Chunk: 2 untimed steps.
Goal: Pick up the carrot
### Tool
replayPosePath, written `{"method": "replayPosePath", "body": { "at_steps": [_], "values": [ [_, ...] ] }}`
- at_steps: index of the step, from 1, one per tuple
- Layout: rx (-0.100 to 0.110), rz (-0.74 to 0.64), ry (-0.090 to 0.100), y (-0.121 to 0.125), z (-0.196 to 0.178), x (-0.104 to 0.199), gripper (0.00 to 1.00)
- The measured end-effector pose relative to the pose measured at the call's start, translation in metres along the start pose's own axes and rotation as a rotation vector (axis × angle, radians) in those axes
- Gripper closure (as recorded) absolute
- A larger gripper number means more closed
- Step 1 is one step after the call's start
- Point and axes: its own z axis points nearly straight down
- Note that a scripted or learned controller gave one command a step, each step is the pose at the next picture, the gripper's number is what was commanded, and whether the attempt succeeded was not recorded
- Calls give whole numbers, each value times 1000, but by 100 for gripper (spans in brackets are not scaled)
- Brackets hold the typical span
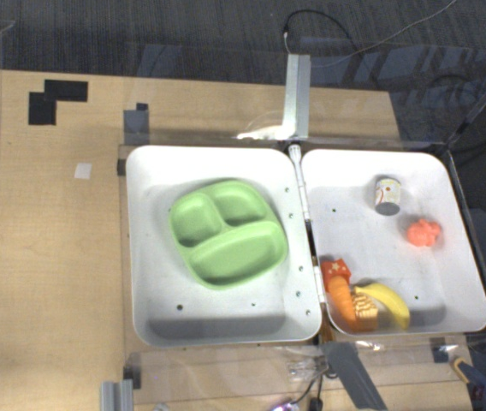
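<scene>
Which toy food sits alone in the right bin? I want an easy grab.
The small orange-pink lumpy toy; the orange carrot, yellow banana and red piece crowd one corner.

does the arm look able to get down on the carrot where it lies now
Probably yes, though it's tight. The orange carrot lies uncovered in the right white bin's near-left corner, so the way from above looks free. But a yellow banana and a small red block crowd it.
</scene>
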Motion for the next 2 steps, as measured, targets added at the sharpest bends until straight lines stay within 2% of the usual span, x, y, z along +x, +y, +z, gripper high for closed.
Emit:
{"method": "replayPosePath", "body": {
  "at_steps": [2],
  "values": [
    [-8,-14,1,2,-23,3,100]
  ]
}}
